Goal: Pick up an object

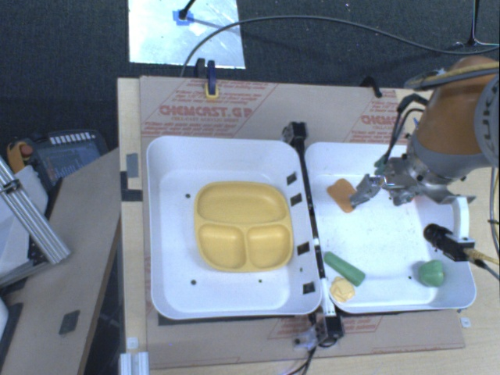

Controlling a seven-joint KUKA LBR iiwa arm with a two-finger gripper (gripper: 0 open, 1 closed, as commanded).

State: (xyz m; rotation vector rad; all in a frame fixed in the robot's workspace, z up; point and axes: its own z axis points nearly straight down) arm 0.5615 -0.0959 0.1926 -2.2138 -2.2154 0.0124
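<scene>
Now, jaws: a grey fingertip is seen beside the orange piece, but whether the jaws stand open or closed cannot be told; nothing is seen held between them.
Gripper (369, 191): set low over the right bin (391, 287), in its upper left part, the arm (453, 123) reaching in from the right.
Orange piece (341, 194): lies on the bin floor just to the left of the gripper, near or touching the tip; its long axis runs roughly from upper left to lower right.
Relation judged decisive: the piece lies to the side of the gripper, not under it, so a shift leftward would likely be needed before closing.
Green stick (344, 269): near the bin's lower left corner, slanted.
Yellow piece (341, 290): just below the stick.
Green ball (431, 273): lower right, well apart.
Left bin (168, 209): bears a yellow tray (243, 225).
</scene>
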